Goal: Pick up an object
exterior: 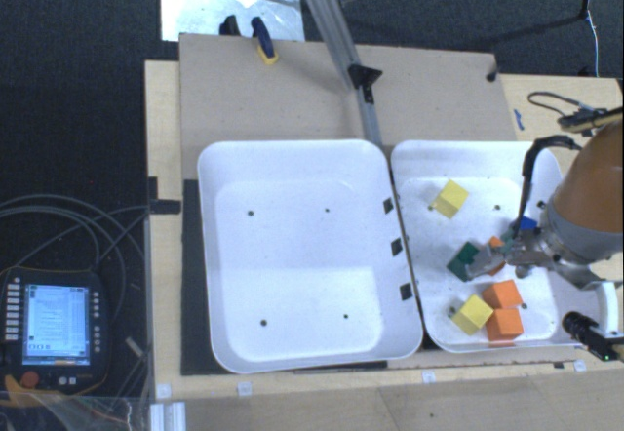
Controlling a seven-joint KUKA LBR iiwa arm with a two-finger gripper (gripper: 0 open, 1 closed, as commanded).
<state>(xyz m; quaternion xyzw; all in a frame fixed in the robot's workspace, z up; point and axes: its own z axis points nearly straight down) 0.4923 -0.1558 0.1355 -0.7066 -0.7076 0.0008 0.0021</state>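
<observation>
The right bin holds several small blocks. A yellow cube lies toward its far side. A dark green block sits near the middle. At the near edge a second yellow cube lies next to two orange blocks. The arm comes in from the right, and my gripper is low in the bin, right beside the green block on its right, just above the orange blocks. The wrist hides the bin's right part.
The left bin stands beside the right one, with a divider edge between them. A grey pole slants down to the far rim. A teach pendant and cables lie off the bench at the left.
</observation>
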